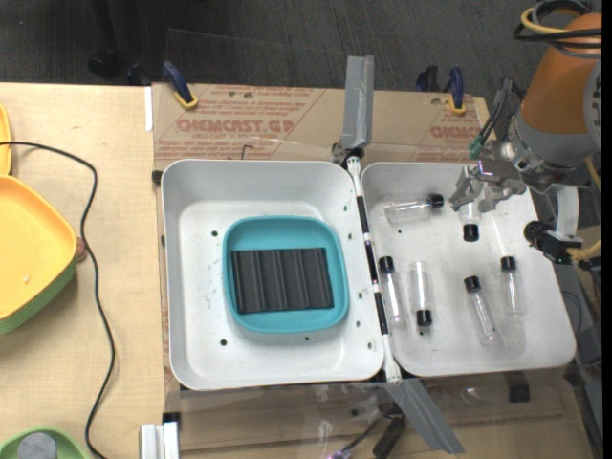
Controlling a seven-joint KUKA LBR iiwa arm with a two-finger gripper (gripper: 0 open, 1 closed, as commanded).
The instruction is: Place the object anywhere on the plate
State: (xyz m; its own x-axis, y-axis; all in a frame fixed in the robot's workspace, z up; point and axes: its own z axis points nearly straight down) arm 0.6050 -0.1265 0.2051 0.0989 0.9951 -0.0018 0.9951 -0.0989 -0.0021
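A teal plate [284, 275] with a dark ribbed middle lies in the left white bin [191, 256]. Several clear tubes with black caps lie in the right white bin [545, 342]. One tube [411, 207] is at the bin's back left, and another tube [387, 285] runs along its left wall. My gripper [475, 197] hangs over the back of the right bin. Right below it is a small tube [469, 229] with its black cap towards me. Whether that tube is held or lies on the bin floor is unclear.
Further tubes [420, 295] [480, 309] [512, 283] are spread over the right bin's floor. A grey divider bar [358, 103] rises behind the bins. Yellow and green dishes [29, 256] and a black cable [96, 285] are on the wooden bench to the left.
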